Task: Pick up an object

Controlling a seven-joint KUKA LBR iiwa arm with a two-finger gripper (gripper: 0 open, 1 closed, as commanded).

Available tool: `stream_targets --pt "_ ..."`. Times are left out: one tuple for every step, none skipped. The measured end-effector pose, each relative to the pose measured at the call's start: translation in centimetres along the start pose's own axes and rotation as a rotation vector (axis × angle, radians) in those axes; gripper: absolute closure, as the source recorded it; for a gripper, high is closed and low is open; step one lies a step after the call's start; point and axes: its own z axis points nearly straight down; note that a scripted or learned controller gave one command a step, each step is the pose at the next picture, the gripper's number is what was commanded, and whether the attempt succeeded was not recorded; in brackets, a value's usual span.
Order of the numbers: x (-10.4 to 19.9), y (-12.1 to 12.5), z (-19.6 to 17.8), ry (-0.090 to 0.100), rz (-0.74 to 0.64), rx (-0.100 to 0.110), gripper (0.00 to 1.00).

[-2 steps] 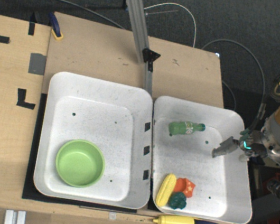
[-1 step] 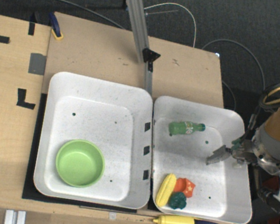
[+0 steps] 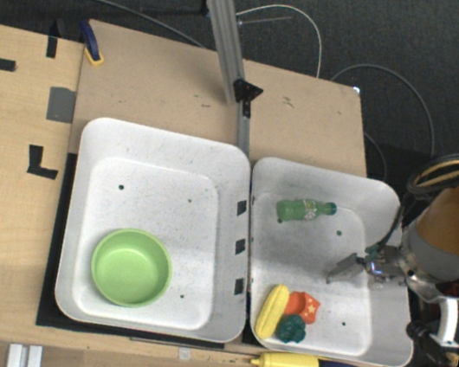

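Note:
In the right bin [image 3: 368, 194] a green bottle [image 3: 304, 210] lies on its side near the back. At the bin's front left sit a yellow corn-shaped piece [image 3: 271, 310], an orange-red piece [image 3: 305, 306] and a dark green piece [image 3: 292, 328], all close together. My gripper [image 3: 343, 269] hangs low over the right half of this bin, pointing left, below and to the right of the bottle and above the cluster. It is apart from all of them and nothing shows in it.
The left bin [image 3: 166, 145] holds a green bowl [image 3: 131, 267] at its front left. A yellow bottle [image 3: 289, 366] lies on the bench just outside the right bin's front edge. A grey pole [image 3: 227, 24] slants over the back of the bench.

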Motion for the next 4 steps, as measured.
stream_targets --pt "0.0 0.1 3.8 -0.002 -0.001 -0.006 0.0" --pt "0.1 0.1 2.7 -0.001 -0.002 -0.006 1.0" --pt "-0.3 -0.2 -1.6 -0.002 0.0 -0.009 1.0" --pt "0.0 0.3 -7.8 -0.003 -0.002 -0.011 1.0"
